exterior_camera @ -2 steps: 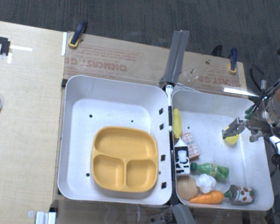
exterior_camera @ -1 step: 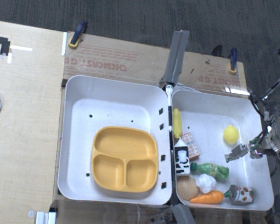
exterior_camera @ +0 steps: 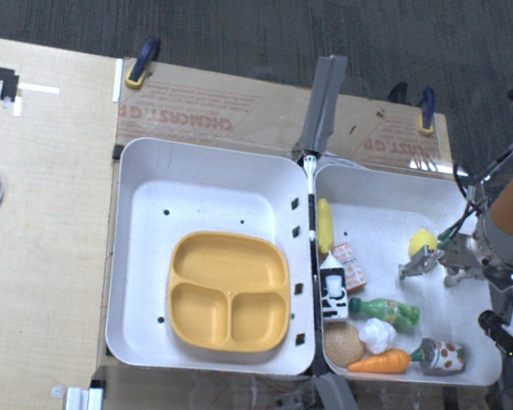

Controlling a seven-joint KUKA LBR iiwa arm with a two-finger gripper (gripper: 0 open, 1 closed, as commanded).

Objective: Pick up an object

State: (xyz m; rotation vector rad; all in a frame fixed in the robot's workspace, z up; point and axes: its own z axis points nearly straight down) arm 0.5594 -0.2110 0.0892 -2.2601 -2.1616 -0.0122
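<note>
In the camera view, the metal two-finger end effector (exterior_camera: 430, 264) hangs at the right of the frame over the right white plastic bin (exterior_camera: 459, 379), fingers spread with nothing between them, beside the small yellow rounded object (exterior_camera: 423, 241). That toy is probably its target. The sectioned yellow plastic tray (exterior_camera: 227, 291) fills the left white bin (exterior_camera: 131, 257).

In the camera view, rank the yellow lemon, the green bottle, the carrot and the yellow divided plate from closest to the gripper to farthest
From the gripper:
1. Yellow lemon, just above it in the right bin.
2. Green bottle, below it, mid-bin.
3. Carrot, at the right bin's lower edge.
4. Yellow divided plate, across in the left bin.
</note>
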